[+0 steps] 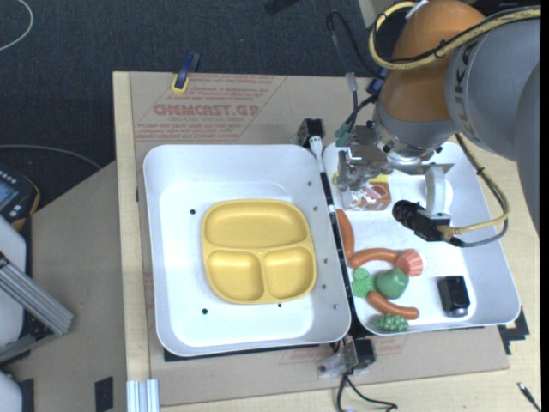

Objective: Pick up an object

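**Arm lowered over the back of the right bin**

The grey arm (493,75) comes in from the right, its orange band (429,54) bent over the far part of the right bin (489,269). Below the band the wrist points down, and the tool (356,172) sits low near the bin's left wall, close to the divide between the two bins. From this angle it is not possible to tell whether the tool is open or closed, and nothing can be seen gripped in it. Black and yellow cables loop around the wrist and trail across the bin towards the right.

Just beside the tool lies a small reddish packet (371,197). Nearer the camera in the same bin are a long orange sausage-like piece (345,230) along the left wall, a second one (376,257) lying crosswise, a carrot-coloured piece (412,263), a green rounded toy (393,282), a green leafy piece (391,322) and a small black block (453,293) towards the right.

The left bin (167,230) holds a yellow divided tray (257,249) with three compartments, lying flat in the middle.

On the bench (129,144), behind the left bin, red print on the brown protective sheet reads "CHEMCAST GP" (206,108); the smaller lines around it are too fine to read. A blue and yellow clamp (183,74) grips the bench's far edge.
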